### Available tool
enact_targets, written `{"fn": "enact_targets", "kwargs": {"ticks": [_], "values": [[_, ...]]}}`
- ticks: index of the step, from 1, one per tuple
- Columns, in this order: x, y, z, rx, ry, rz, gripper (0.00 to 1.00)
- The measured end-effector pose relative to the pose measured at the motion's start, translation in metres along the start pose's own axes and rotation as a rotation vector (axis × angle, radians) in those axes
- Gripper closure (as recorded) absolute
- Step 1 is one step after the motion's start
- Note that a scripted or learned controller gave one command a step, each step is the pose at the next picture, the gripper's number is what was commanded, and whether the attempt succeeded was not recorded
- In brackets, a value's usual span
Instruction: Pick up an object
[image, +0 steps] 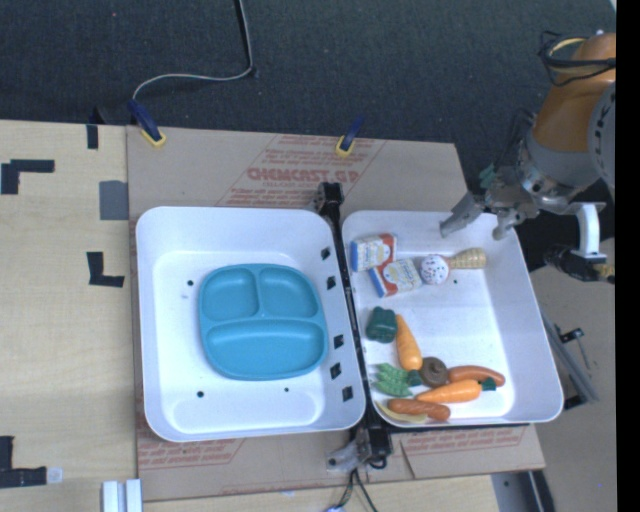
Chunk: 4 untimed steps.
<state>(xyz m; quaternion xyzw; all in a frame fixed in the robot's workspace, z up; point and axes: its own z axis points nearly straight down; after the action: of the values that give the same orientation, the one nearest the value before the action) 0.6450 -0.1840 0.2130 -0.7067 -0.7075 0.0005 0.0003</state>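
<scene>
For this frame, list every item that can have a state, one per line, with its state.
End effector: open, above right bin's far edge, holding nothing.
Blue divided plastic tray: flat in left white bin, compartments bare.
Orange toy carrot: lying in right white bin.
Small white ball: resting, ungrasped.
</scene>
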Motion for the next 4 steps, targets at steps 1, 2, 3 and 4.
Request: {"fn": "enact_targets", "kwargs": {"ticks": [1,2,3,4], "values": [[0.06,0.023,0.08,0.002,0.001,-0.001,0.0],[0.109,-0.086,0.029,0.0,0.0,-0.001,0.0],[0.08,-0.087,0.127,-0.005,-0.001,0.0,0.0],[0.087,-0.051,0.127,-0.005,-0.001,0.0,0.0]]}}
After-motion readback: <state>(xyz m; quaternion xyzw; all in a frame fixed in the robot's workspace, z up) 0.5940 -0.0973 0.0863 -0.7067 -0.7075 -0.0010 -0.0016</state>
